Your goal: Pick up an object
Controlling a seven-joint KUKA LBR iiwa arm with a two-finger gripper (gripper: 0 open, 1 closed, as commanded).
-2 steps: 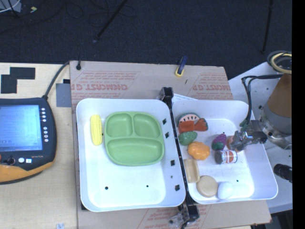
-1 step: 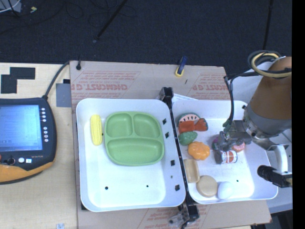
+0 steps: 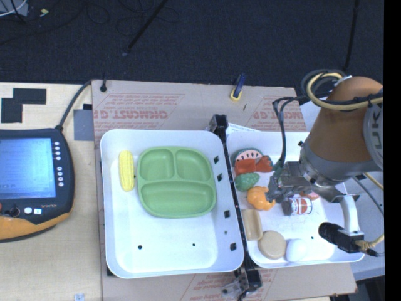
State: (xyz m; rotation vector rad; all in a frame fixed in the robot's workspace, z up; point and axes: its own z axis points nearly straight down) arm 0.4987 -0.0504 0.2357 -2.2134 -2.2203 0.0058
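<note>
In the right bin (image 3: 316, 256) lie several toy foods: a watermelon slice (image 3: 249, 158), a green leafy piece (image 3: 247, 181), an orange fruit (image 3: 257, 198), a tan bread-like block (image 3: 252, 224), a round beige cookie (image 3: 272, 244), a white egg-like ball (image 3: 296, 250) and a small can with a red label (image 3: 302, 205). My gripper (image 3: 282, 193) hangs low over this bin, between the orange fruit and the can, its dark fingers close to both. The left bin (image 3: 119, 243) holds a green divided plate (image 3: 176, 182) and a yellow corn cob (image 3: 126, 170).
The arm's orange band and grey wrist (image 3: 341, 130) cover the right bin's far right part. A black divider (image 3: 227, 187) separates the bins. A teach pendant with a screen (image 3: 31, 177) lies on the bench at far left. Cables run over the bench's rear edge.
</note>
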